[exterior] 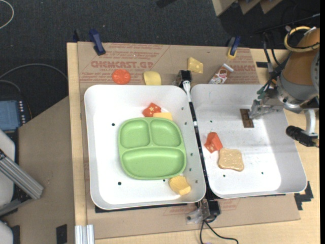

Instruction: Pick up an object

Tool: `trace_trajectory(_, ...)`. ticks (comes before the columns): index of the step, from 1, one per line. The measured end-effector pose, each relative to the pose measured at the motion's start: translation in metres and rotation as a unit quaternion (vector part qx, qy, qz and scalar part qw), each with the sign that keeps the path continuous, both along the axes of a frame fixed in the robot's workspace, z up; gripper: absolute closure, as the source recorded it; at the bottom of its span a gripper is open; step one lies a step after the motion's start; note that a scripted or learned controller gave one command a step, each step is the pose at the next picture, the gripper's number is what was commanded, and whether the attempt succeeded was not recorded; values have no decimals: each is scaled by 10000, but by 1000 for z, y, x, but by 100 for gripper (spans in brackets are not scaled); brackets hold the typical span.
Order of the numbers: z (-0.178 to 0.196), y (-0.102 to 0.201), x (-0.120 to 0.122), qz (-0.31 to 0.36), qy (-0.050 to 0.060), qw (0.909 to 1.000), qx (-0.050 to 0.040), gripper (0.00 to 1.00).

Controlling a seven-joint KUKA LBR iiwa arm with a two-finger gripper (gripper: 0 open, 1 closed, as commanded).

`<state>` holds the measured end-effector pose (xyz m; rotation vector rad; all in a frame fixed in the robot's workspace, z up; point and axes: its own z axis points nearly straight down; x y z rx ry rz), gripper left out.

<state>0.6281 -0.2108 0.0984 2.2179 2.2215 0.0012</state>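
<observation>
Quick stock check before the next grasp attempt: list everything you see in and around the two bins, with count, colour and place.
Bins: 2, white, side by side on the bench.
Divided tray: 1, green, middle of the left bin.
Red-orange piece: 1, left bin, at the tray's far edge.
Pale yellow piece: 1, beside it, touching the tray.
Yellow chunk: 1, left bin, near corner by the divider.
Orange-red block: 1, right bin, near the divider.
Toast slice: 1, tan, right bin, next to the block.
Brown piece: 1, right bin, under the gripper.
Loose items behind the bins: orange disc, yellow lump, yellow wedge, red-and-white packet.
Clamps: 2, blue, board's far edge.
Gripper: 1, grey, over the right bin's far side.
</observation>
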Motion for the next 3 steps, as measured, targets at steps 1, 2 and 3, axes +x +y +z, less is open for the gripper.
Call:
trace_trajectory(1,-1,0,0,3,6,10000,0,0)
trace_trajectory(2,10,0,1,5,-15,10000,-11,100)
trace_trajectory(3,10,0,0,5,-8,10000,-10,0)
